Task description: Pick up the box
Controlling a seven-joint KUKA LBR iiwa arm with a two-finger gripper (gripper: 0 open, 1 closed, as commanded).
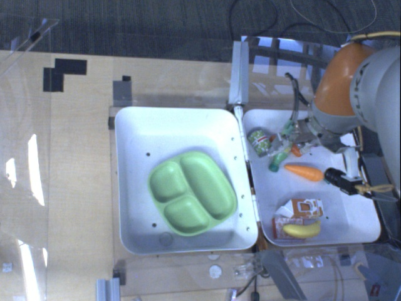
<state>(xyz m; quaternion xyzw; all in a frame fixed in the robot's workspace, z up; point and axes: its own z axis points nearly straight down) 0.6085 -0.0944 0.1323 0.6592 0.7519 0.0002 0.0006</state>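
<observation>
**Box is down in the near corner, banana in the way**

Camera view: your small brown-and-white cardboard box (301,210) lies flat in the right white bin (369,227), near the front wall, with a yellow banana (301,230) touching its near edge. Looks light and crushable, so I'd pinch its two short sides gently. The end effector (299,138) sits over the clutter at the bin's back; can't tell if it's clenched or released. An orange carrot (304,172) lies between them.

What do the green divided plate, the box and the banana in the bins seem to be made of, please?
The green plate looks like moulded plastic with a dull sheen and rounded compartment edges. The box looks like printed cardboard, brown and white, matte, a little crumpled. The banana is evenly yellow and smooth, possibly a plastic toy; the view leaves that open.
</observation>
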